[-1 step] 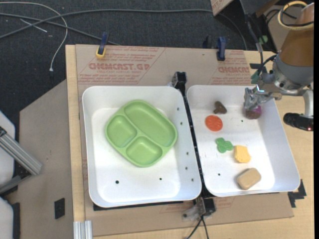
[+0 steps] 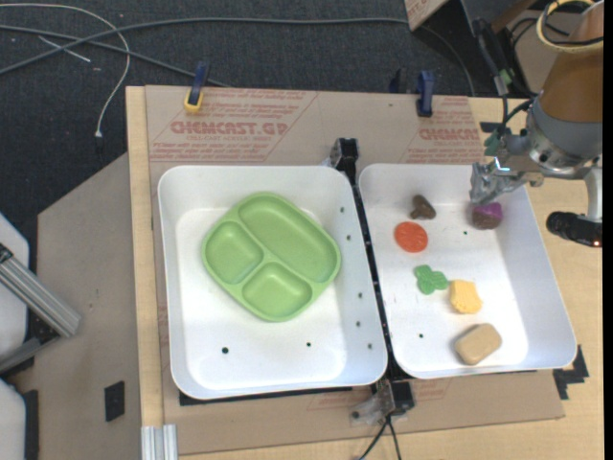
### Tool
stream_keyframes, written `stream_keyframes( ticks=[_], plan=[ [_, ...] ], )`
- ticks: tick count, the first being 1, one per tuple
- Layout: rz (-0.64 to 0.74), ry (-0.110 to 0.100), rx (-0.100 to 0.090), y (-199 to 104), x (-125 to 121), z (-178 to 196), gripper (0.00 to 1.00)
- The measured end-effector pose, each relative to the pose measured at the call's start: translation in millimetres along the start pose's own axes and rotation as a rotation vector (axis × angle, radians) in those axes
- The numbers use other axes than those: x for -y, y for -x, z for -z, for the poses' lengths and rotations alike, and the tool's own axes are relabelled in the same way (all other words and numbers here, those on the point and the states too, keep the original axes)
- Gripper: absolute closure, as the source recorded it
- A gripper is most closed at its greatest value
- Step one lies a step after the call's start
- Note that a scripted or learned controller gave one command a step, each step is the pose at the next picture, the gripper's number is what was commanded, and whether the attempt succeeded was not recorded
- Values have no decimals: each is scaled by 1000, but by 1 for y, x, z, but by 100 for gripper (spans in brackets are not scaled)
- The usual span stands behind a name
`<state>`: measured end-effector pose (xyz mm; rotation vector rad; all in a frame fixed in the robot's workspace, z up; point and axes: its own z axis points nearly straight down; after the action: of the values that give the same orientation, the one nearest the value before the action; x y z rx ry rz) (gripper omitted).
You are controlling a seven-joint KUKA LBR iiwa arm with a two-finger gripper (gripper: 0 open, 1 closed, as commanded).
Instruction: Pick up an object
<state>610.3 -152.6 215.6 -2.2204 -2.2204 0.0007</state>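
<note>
At the left of the frame I see the left bin (image 2: 182, 286), and in its middle a green divided plate (image 2: 272, 255), lying flat. Nothing there concerns this try, as far as I judge.

Moving right, past the ridge where the two bins meet, the right bin (image 2: 536, 286) holds the loose pieces. Nearest the ridge, toward the upper part of the bin, sit a small brown lump (image 2: 422, 206) and just below it an orange-red disc (image 2: 412, 237). Lower down come a green clustered piece (image 2: 430, 279) and, just beside it to the right, a yellow piece (image 2: 465, 296). A tan block (image 2: 477, 343) lies near the bin's lower edge.

At the upper right of the bin is a purple piece (image 2: 488, 216), and the gripper (image 2: 488, 192) hangs right over it, with the arm (image 2: 570, 84) coming in from the upper right corner of the frame. The gripper's tip seems to sit at the top of the purple piece, touching or very nearly so; I cannot tell which. Whether it is released or clenched I cannot tell from this slant either, and I do not see the piece clearly caught.

I judge this to be the grasping step, with the purple piece as the target. The next move calls for a firm closing on it and then a straight lift; the piece is small and rounded, so it may slip out.
</note>
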Motion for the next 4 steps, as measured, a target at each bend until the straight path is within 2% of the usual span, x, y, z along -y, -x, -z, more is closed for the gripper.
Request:
stream_keyframes(
  ticks=[2,3,4],
  plan=[
    [0,-6,-1,0,-2,-122,0],
    [0,-3,-1,0,-2,-131,0],
    [0,1,0,0,-3,-119,100]
  ],
)
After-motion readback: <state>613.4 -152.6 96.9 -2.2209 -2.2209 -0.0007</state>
